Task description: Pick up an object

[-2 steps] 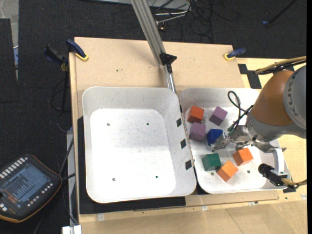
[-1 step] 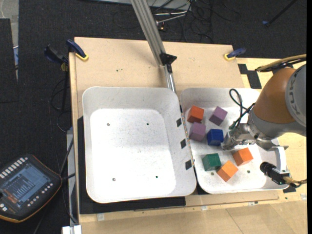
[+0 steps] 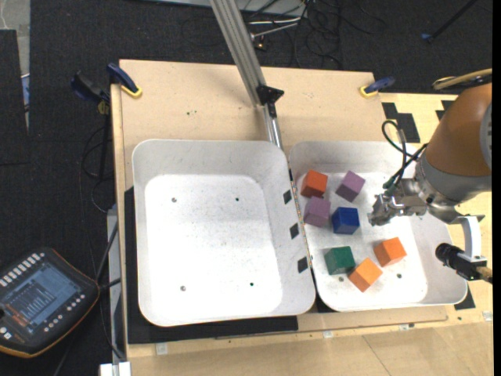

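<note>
My pincer (image 3: pixel 381 210), grip state unreadable, hovers over the right bin (image 3: pixel 438 292) on the pale table (image 3: pixel 196 92) above dark floor (image 3: pixel 55 22), just beside the blue cube (image 3: pixel 345 220) among seven cubes, wrist cut off at the frame edge.

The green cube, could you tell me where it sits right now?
The green cube lies in the right bin, near its front, below the blue cube and beside an orange cube.

Pendant (image 3: pixel 39 304) screen text seemingly too small to read
</note>
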Robot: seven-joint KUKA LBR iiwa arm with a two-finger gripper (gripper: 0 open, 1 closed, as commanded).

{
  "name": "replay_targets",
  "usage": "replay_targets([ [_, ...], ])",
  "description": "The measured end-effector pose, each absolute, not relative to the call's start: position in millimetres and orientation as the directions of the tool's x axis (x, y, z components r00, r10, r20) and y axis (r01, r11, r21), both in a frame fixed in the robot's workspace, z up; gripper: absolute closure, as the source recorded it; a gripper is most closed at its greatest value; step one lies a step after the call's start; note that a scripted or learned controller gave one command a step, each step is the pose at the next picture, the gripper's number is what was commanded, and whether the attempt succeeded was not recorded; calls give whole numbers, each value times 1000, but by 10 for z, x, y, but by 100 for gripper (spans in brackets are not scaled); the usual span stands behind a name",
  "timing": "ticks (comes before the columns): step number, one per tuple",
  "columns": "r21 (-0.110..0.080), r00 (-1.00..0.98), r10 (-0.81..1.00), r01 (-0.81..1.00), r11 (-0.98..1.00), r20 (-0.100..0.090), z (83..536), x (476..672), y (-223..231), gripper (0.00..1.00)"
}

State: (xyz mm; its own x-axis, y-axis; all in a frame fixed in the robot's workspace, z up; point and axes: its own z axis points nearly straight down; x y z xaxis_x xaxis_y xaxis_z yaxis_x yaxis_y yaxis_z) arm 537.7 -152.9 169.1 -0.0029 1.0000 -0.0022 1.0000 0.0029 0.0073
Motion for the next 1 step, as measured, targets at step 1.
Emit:
replay_targets([
  [1,8,-3,1000,1000,3,-3,2304,5397,-1605,100],
])
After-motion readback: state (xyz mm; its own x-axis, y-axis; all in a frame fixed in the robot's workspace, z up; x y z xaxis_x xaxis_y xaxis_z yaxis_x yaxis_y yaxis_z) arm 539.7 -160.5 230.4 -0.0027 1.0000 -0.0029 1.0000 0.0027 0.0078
